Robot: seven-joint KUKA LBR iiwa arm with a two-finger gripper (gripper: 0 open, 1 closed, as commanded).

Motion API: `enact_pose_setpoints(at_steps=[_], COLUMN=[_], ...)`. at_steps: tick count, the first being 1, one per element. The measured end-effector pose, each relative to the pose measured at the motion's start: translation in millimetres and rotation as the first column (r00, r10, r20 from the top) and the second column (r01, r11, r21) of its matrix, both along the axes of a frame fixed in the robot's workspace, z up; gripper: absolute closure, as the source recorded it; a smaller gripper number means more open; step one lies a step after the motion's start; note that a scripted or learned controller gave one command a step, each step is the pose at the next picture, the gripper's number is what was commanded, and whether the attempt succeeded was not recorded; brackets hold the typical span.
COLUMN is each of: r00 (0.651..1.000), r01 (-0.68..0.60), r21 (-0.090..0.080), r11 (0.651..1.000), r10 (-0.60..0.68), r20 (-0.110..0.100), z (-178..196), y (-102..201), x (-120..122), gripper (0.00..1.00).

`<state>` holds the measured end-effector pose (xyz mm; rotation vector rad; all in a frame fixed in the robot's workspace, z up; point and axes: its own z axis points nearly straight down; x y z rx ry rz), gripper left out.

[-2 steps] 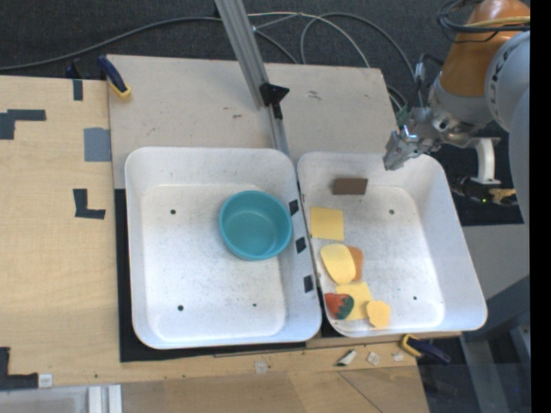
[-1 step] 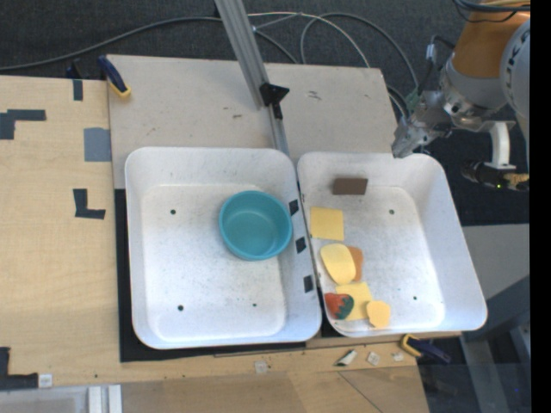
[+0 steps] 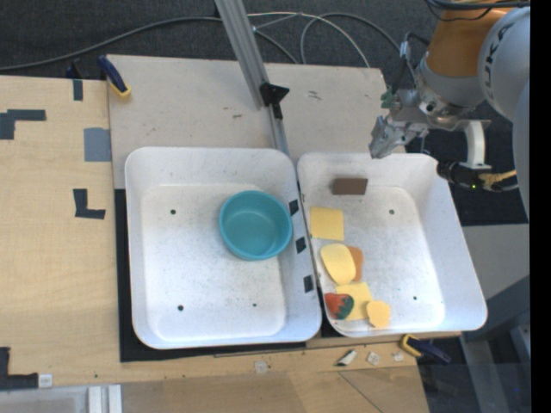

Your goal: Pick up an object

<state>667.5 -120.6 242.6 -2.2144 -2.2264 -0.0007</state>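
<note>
1. The grey arm with its orange band [image 3: 461, 33] is reaching in from the right, and its tool [image 3: 384, 143] is hanging above the far rim of the right bin [image 3: 448, 231], near that bin's far left corner.
2. Whether the tool's fingers are apart or together I cannot tell; they are pointing downward as one blurred grey mass, and nothing is showing between them.
3. A small brown block [image 3: 349, 186] is lying flat on the right bin's floor, near the far wall, just below and to the left of the tool and apart from it.
4. A yellow square slab [image 3: 326, 224] is lying nearer the camera, close to the bin's left wall.
5. Below it, a yellow oval piece [image 3: 338, 264] is resting partly over an orange piece [image 3: 355, 257].
6. At the near left corner, a red and green item [image 3: 339, 305] is sitting beside a pale yellow block [image 3: 358, 293], with a small orange-yellow round piece [image 3: 378, 314] touching that group.
7. The left bin [image 3: 172, 265] is holding a teal bowl [image 3: 255, 224], standing upright towards its right side.
8. Both bins are sitting side by side on the desk [image 3: 52, 231], rims touching.
</note>
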Motion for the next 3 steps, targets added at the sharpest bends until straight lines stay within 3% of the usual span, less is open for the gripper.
enact_pose_setpoints(at_steps=[3], r00=[1.0], r01=[-0.001], r21=[0.0], r11=[1.0], r10=[0.001], r20=[0.0], z=[-7.5], y=[156.8], x=[-17.3], gripper=[1.0])
